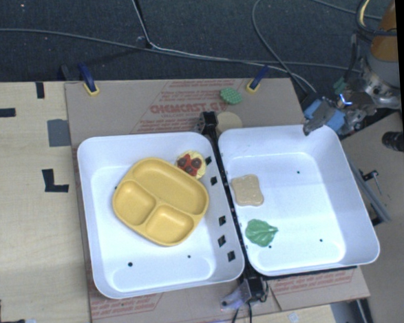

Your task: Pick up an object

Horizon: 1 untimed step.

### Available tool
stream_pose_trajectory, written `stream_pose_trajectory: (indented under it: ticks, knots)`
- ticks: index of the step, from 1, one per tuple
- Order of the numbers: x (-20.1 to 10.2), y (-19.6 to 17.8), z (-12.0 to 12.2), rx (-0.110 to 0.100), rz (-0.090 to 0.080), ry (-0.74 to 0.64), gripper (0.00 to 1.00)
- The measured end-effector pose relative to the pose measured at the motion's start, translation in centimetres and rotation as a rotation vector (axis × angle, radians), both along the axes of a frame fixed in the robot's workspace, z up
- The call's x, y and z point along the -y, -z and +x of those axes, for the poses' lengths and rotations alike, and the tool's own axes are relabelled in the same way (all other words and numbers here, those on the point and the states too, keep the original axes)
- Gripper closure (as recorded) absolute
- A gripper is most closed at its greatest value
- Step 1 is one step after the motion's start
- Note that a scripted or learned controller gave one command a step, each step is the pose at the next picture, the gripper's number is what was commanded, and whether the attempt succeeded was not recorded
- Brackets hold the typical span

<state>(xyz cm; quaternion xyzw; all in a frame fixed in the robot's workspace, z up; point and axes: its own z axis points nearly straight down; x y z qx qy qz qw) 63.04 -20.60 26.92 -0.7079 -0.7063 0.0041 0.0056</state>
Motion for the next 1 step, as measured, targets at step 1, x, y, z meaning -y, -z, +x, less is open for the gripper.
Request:
stream_pose_trajectory:
  ticks: [1]
  knots:
    - [-0.07,-0.83,0.21,0.012,-0.003,-0.004,0.00]
